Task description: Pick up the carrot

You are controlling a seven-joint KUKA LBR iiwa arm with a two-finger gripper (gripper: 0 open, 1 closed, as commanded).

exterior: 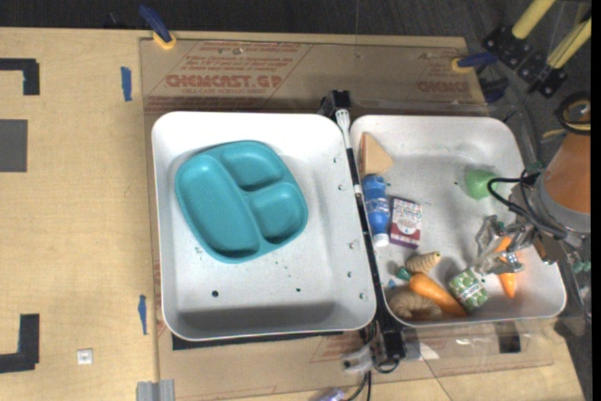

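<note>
White plastic makes up both shallow bins. Within the left bin point(188, 296) lies a teal divided tray point(241, 197), set toward the upper left; bare floor runs along its near and right sides, so that half has plenty of open room.

Across the dark divider point(355, 202), the right bin point(441, 141) is crowded along its left and near edges. A tan wedge point(373, 153) sits against the top left wall, a blue bottle point(377, 207) lies just below it along the divider, and a small purple-and-white carton point(407, 222) rests beside the bottle. Near the front wall the carrot point(434, 290) lies flat, its green top pointing left, touching a brown lumpy item point(410, 301) and a green can point(468, 288). A pale green ball point(479, 183) sits alone toward the upper right, with bare floor around the middle.

At the right side, the gripper point(498, 251) hangs low over the bin, close to the can and a second small orange piece point(509, 281). Its fingers look spread, though cables blur the view; nothing is plainly between them.
</note>
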